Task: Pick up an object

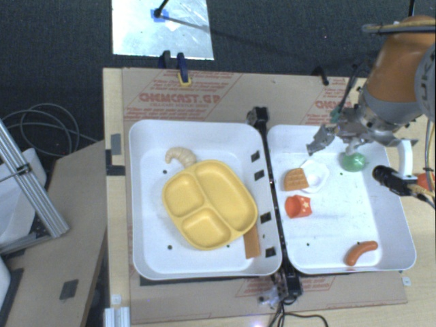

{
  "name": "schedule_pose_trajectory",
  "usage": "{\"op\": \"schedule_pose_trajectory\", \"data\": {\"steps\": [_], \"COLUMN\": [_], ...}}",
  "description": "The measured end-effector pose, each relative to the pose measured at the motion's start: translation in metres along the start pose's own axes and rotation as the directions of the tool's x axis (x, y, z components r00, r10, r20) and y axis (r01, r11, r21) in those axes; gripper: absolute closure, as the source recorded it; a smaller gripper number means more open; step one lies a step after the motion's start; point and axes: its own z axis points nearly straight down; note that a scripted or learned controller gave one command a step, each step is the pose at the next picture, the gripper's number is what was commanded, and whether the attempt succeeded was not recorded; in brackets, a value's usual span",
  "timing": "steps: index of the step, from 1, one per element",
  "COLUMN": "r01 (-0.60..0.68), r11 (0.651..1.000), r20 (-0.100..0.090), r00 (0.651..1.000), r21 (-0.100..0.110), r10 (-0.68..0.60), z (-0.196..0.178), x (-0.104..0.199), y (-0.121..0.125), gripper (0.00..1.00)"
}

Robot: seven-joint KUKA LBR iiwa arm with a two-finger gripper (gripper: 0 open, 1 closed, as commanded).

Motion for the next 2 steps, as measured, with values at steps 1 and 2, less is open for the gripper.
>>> {"op": "schedule_pose_trajectory", "data": {"steps": [1, 2], "r01": [-0.003, -0.003], "r11": [1.000, 1.000], "r20": [-0.002, -0.001], "r00": [1.000, 1.000], "r21": [0.009, 0.003], "r10": [0.003, 0.003], "z": [0.080, 0.142], "x": [0.006, 0.009], "y": [-0.046, -0.072], "gripper": [0.00, 0.00]}}
